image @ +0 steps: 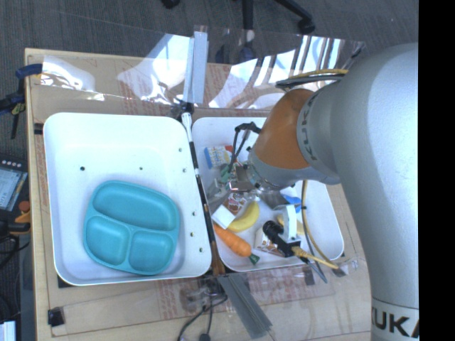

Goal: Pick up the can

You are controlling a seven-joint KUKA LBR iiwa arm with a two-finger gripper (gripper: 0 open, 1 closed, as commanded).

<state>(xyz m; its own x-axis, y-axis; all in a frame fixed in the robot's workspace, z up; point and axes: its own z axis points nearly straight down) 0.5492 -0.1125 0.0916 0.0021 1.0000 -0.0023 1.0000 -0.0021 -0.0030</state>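
Observation:
The can (217,155) seems to be the small object with a colourful label near the back left of the right bin (328,222), partly hidden by the arm. My gripper (236,182) reaches down into that bin just in front of and to the right of it, under the orange wrist band. The gripper is in among the clutter, and I cannot make out anything held in it.
A banana (246,217), a carrot (233,241) and a small red-brown packet (235,205) lie in the right bin's front half. The left bin (114,137) holds a teal divided plate (132,226). The arm's big grey body covers the right bin's right side.

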